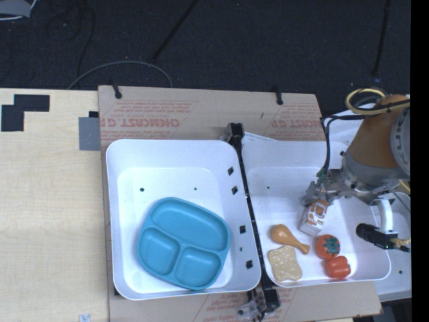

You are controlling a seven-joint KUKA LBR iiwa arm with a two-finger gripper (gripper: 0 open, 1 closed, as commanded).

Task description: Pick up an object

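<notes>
A: Camera view is showing a small white-and-brown carton-like item (314, 219) leaning in the right white bin (281, 163), and the two-finger gripper (320, 194) is sitting right at its upper end.

B: Is the gripper pinching it?

A: I cannot tell; the grey arm with the orange band (379, 146) is shading that spot, so whether it is spread or pressed together is unclear.

B: What is lying around it?

A: A tan toy drumstick (289, 237) just beside its lower end, a beige cracker-shaped piece (285, 263) below that, and a red tomato (328, 246) and red pepper (337, 267) near. A blue divided plastic tray (182, 243) is resting in the left white bin (127, 173).

B: What could be going wrong?

A: The carton is tilting, so a top-end grip may be slipping, or dragging it into the drumstick.
</notes>
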